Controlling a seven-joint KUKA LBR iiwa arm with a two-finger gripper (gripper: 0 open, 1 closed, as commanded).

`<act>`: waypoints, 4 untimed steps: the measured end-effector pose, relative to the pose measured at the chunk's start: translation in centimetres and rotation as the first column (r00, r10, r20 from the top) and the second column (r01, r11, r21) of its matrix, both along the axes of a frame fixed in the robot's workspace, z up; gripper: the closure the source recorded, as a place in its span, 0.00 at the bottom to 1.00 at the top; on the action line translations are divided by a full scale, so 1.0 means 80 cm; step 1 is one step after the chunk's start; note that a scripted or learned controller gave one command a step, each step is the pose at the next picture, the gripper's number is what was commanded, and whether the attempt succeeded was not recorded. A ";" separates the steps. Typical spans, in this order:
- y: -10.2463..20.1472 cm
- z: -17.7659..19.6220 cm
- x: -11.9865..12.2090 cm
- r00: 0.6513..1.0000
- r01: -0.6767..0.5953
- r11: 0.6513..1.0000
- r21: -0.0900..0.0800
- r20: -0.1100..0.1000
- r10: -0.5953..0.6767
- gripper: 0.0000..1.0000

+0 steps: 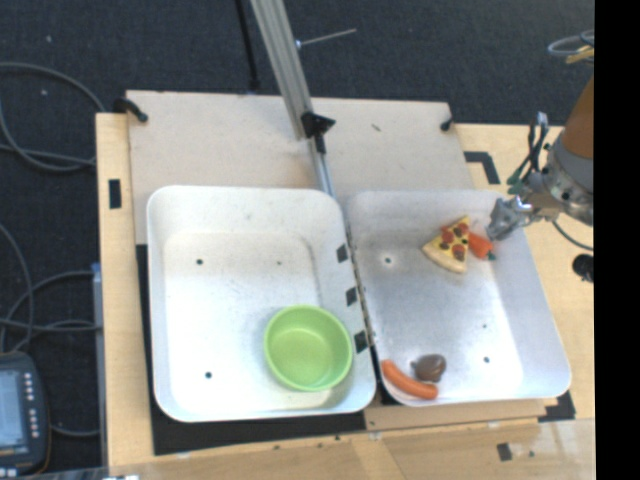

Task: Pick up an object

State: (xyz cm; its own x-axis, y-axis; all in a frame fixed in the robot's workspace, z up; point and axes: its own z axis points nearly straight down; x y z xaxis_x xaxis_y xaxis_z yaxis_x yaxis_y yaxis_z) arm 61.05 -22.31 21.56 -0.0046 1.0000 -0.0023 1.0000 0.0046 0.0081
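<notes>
Dark carpet surrounds a tan bench (230,138) bearing two white bins side by side. Likeliest target: toy pizza slice (449,245), lying flat in upper right part of the right bin (520,308), with a small red-orange piece (481,246) touching its right edge. Gripper (503,218) sits just beside that piece, at the bin's right rim, arm entering from the right. Fingers too small and blurred; cannot tell if claw is released or clenched, and nothing is visibly between them.

Step in hand, by my read: approach and line up for the grasp. To do it well, centre over one item, not the seam between slice and red piece, or the jaws may push both apart. Slice is flat and thin, so come down low and straddle its narrow width. Watch the bin wall close by.

Further out: orange sausage (409,380) and brown lump (430,367) near the right bin's front edge; green bowl (307,346) in left bin (200,268); metal pole (285,58) behind.
</notes>
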 end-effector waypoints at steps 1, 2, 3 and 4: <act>0.003 0.080 -0.002 1.000 -0.001 1.000 0.000 0.001 0.001 1.00; 0.063 0.087 -0.009 1.000 -0.002 1.000 0.002 -0.005 0.002 1.00; 0.127 0.081 0.000 1.000 -0.002 1.000 0.002 -0.007 0.002 1.00; 0.187 0.059 -0.003 1.000 -0.001 1.000 0.002 -0.008 0.001 1.00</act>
State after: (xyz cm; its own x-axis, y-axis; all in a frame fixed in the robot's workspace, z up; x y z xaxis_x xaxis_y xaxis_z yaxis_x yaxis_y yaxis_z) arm 60.81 -7.31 26.28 -0.0057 1.0000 -0.0004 1.0000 0.0057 -0.0004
